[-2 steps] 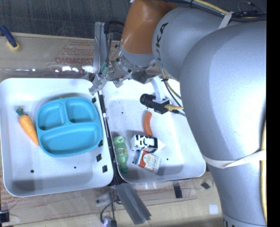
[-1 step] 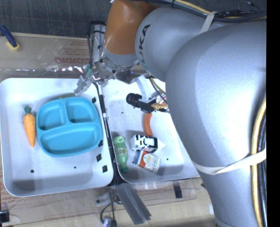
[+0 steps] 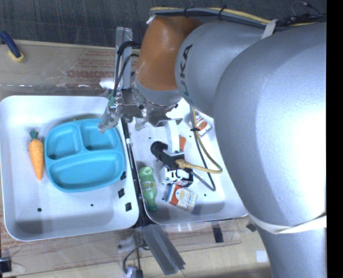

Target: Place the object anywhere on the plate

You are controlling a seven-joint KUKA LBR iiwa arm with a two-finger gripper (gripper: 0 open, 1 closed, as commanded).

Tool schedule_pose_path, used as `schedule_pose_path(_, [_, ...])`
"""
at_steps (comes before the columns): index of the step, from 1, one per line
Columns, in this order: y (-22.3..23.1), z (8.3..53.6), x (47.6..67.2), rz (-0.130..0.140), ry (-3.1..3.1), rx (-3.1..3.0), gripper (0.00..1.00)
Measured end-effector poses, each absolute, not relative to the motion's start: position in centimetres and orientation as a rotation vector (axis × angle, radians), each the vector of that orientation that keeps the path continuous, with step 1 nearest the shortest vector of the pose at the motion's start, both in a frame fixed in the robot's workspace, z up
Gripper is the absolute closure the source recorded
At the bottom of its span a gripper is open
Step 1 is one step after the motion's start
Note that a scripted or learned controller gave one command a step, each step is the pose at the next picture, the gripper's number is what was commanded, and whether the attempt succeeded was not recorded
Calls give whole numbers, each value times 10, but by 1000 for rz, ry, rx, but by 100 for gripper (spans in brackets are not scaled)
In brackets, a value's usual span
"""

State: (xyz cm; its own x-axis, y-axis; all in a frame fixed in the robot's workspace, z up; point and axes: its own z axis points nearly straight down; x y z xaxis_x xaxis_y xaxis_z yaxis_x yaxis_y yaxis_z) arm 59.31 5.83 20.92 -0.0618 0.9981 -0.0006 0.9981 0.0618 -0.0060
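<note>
Gripper (image 3: pixel 109 122) hovers over the plate's (image 3: pixel 78 169) upper-right rim; whether it grips anything I cannot tell. I'd shift inward over a compartment before releasing.

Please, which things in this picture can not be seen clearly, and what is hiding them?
Camera view:
1. Right bin: the arm covers its right side.
2. Packet, red and white: partly under the arm, so its kind is unclear.
3. Carton: print too small to read.
4. Gripper, above the plate edge: too blurred to tell whether it holds anything.
</note>
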Motion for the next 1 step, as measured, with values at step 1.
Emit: schedule_pose_path(1, [166, 169, 570, 9, -2196, -2242, 0])
